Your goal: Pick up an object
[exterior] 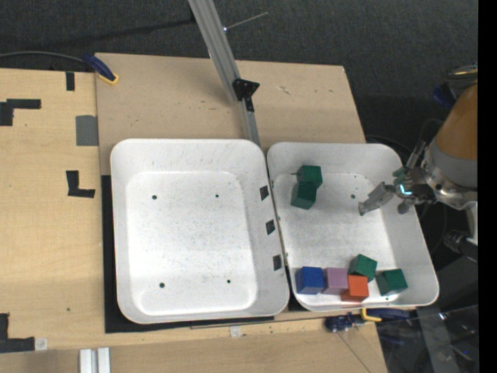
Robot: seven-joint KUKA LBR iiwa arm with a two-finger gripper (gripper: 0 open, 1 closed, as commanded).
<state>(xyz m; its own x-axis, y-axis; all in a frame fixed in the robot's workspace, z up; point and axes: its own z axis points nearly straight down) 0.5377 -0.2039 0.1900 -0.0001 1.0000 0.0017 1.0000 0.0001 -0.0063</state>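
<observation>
Blocks are lying in the right bin (404,231), and you are looking at two groups of them. Near the bin's far left corner, a dark green block (309,175) is sitting just behind a second green block (303,196), the two touching or nearly so. Along the near edge, a blue block (311,279) is resting beside a lilac block (337,279), with an orange block (357,287) next to that. A green block (363,266) is sitting just behind the orange one, and another green block (392,280) is lying toward the near right corner.

You are seeing the gripper (373,200) hanging over the right side of this bin, near its right edge and well apart from every block. One grey finger (376,198) is slanting down toward the bin floor; whether the pincer is spread or closed you cannot tell from this angle, and nothing is showing between its tips. The arm (458,142), grey with an orange band, is reaching in from the right.

The left bin (186,169) is sitting right beside the right one, their rims touching. Both are resting on the wooden bench (155,92), and a metal rail (213,33) is running across the far edge toward the gap between the bins.
</observation>
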